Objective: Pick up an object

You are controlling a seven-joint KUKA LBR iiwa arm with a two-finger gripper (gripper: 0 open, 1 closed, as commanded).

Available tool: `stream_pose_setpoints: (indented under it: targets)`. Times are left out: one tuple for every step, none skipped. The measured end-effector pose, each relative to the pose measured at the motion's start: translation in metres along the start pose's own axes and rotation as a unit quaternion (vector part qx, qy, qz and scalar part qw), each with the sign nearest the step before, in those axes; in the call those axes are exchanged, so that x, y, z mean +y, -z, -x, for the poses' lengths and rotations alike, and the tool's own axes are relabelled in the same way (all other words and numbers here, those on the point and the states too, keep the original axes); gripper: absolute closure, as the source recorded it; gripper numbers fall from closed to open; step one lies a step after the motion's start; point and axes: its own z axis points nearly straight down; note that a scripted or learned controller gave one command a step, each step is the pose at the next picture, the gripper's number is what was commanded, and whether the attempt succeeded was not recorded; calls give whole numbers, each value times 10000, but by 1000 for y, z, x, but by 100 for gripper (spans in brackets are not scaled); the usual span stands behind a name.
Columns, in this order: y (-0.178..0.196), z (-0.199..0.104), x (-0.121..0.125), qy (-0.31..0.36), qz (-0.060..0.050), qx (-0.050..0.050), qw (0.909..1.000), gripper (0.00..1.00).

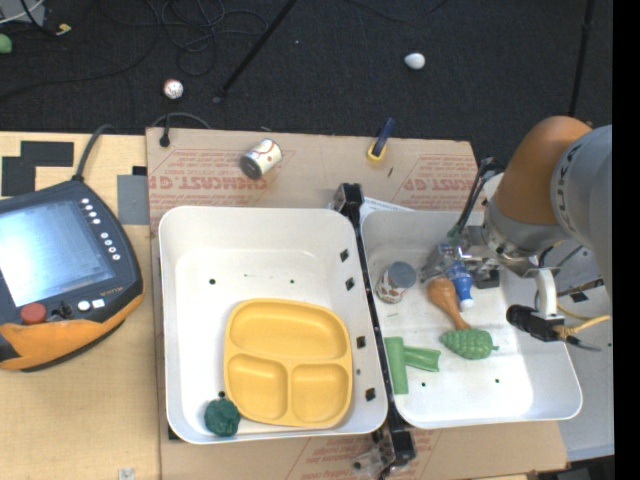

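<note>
Two shallow white plastic bins sit side by side, the left bin [190, 268] and the right bin [540, 393]; one yellow three-compartment plastic tray [288, 360] and one dark green rounded lump [222, 417] lie in the left; the right holds one small grey cylinder [399, 278], one orange carrot-shaped toy [448, 301], one green bumpy leafy toy [468, 343], and one flat green L-shaped block [405, 360]; one grey-and-orange tablet pendant [60, 268] rests on the bench.
</note>
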Motion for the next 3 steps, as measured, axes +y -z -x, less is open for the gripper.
stream_pose_setpoints:
  targets:
    - [4, -1, -4, -15, -43, 24, 10000, 100]
    - [106, -74, 31, 23, -33, 36, 10000, 100]
    - [130, -92, 13, -7, -88, 34, 10000, 100]
